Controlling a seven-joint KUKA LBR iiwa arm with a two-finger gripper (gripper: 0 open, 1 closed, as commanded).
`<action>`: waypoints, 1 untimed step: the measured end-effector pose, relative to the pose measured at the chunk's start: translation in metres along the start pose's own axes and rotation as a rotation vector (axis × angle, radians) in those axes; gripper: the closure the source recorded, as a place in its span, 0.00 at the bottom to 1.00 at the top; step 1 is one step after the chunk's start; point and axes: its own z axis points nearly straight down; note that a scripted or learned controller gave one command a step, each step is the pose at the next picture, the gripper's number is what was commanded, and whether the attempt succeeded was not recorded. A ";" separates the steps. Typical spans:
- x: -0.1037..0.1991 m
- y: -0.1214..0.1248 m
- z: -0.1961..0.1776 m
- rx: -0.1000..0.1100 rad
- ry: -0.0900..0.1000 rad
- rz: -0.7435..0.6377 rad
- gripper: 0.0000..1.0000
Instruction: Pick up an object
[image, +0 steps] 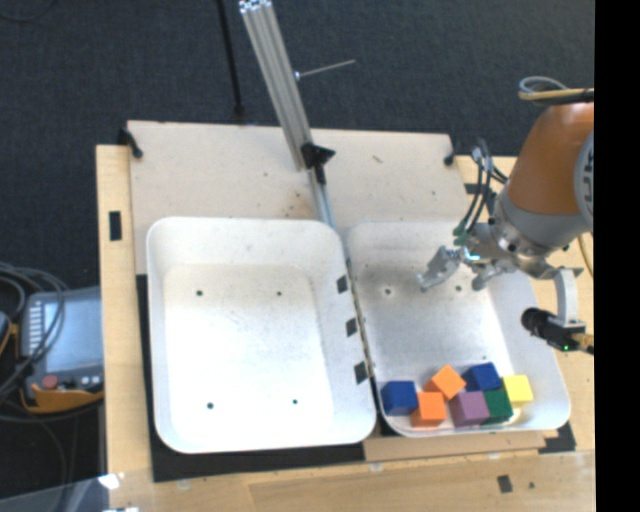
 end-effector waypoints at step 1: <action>0.000 0.001 -0.003 -0.005 -0.001 0.001 0.00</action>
